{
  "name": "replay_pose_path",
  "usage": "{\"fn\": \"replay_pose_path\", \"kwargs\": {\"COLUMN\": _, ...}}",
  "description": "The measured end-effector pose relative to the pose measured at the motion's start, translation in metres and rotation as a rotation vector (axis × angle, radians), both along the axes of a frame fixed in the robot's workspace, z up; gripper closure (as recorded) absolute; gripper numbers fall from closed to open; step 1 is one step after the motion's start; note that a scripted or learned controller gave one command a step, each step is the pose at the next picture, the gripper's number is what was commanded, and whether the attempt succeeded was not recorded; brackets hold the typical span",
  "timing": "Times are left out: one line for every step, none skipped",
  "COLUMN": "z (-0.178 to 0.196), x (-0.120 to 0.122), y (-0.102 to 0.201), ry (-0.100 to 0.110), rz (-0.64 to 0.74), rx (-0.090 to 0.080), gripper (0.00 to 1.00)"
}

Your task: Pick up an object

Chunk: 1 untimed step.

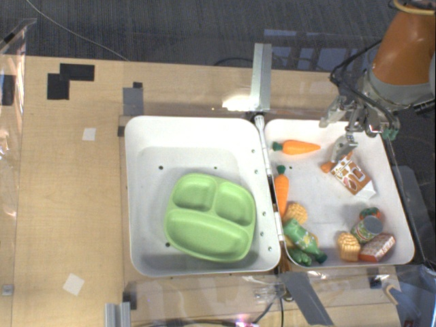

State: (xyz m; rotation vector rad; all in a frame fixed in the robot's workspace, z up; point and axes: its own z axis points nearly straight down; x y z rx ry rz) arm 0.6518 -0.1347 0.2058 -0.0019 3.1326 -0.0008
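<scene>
While we cannot tell the gripper's (345,144) state, the snack box (350,175) beneath looks light, stiff; grip its edges.

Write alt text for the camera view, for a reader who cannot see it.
The gripper hangs over the back of the right bin, close above a small printed snack packet. That bin also holds two toy carrots, corn pieces, a can and other play food. The left bin holds a green divided plate.
</scene>
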Motion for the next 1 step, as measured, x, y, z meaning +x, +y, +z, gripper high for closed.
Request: {"fn": "replay_pose_path", "kwargs": {"z": -0.1119, "x": -0.0300, "y": -0.0102, "ry": 0.009, "rz": -0.043, "rx": 0.002, "gripper": 0.00}}
